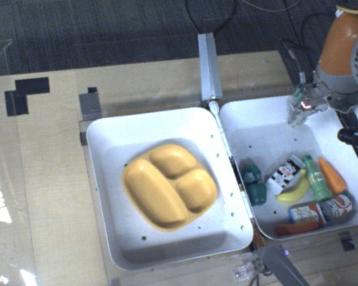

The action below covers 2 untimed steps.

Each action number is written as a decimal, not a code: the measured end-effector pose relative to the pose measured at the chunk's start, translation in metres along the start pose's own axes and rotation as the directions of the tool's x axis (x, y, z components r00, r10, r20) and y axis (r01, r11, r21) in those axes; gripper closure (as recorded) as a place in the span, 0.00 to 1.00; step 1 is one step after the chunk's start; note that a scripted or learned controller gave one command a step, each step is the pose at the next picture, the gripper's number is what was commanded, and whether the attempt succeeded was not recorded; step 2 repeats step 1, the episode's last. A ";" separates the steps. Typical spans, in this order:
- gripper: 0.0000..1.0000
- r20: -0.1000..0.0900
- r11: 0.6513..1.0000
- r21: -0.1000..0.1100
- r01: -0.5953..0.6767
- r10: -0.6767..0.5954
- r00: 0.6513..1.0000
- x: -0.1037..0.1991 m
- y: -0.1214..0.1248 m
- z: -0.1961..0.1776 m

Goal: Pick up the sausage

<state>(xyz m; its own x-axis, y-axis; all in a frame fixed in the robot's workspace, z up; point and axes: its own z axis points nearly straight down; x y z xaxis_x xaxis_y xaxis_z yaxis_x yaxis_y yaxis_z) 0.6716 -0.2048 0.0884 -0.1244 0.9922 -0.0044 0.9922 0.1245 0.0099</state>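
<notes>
The sausage (pixel 290 228) is a dark red-brown stick lying flat along the near wall of the right bin (pixel 255 117), just left of a can (pixel 322 211). My gripper (pixel 305 108) hangs over the far right corner of that bin, well away from the sausage. It is open, with nothing between its fingers. The orange band of the arm (pixel 344 41) shows behind it at the right edge.
Beside the sausage in the right bin lie a banana (pixel 293 190), a green bottle (pixel 316 180), a carrot (pixel 332 176), a small printed box (pixel 285 171) and a teal object (pixel 253 182). The left bin (pixel 108 183) holds a large yellow bun-shaped piece (pixel 169 186).
</notes>
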 end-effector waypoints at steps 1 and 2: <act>0.00 -0.015 1.000 0.010 0.005 -0.005 1.000 0.007 0.001 0.001; 0.00 -0.015 1.000 0.010 0.005 -0.005 1.000 0.007 0.001 0.001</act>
